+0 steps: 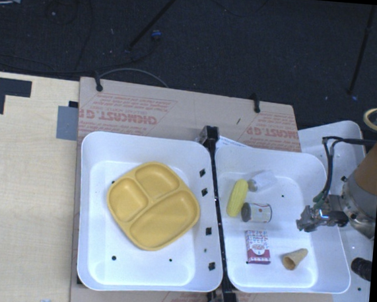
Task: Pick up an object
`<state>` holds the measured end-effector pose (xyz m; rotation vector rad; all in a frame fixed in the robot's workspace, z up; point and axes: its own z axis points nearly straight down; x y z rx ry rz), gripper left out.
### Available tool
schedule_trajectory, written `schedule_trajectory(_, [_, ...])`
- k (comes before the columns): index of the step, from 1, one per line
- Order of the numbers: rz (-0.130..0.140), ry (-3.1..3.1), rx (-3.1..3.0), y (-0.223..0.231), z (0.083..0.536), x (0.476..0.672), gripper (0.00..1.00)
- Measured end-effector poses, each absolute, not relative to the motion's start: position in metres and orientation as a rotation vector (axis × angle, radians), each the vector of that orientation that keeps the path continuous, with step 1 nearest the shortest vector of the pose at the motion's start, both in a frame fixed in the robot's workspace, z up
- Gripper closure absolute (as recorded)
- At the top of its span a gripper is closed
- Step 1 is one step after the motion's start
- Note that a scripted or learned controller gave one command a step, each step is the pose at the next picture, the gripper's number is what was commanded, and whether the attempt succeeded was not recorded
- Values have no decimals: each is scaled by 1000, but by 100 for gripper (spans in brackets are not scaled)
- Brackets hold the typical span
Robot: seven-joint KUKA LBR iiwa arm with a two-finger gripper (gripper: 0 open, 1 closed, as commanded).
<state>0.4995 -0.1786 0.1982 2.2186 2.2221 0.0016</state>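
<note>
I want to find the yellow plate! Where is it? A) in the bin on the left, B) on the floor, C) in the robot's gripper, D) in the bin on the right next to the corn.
A: the yellow plate with three sections lies inside the left bin, while the corn sits in the right bin and the gripper is over that bin's right side.

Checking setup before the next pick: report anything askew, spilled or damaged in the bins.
Nothing is spilled or visibly damaged. The yellow tray sits turned at an angle in the left bin. In the right bin, the small can lies on its side beside the corn cob.
</note>
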Motion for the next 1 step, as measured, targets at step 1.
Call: schedule_trajectory(1, [1,2224,2219,-179,218,500,100])
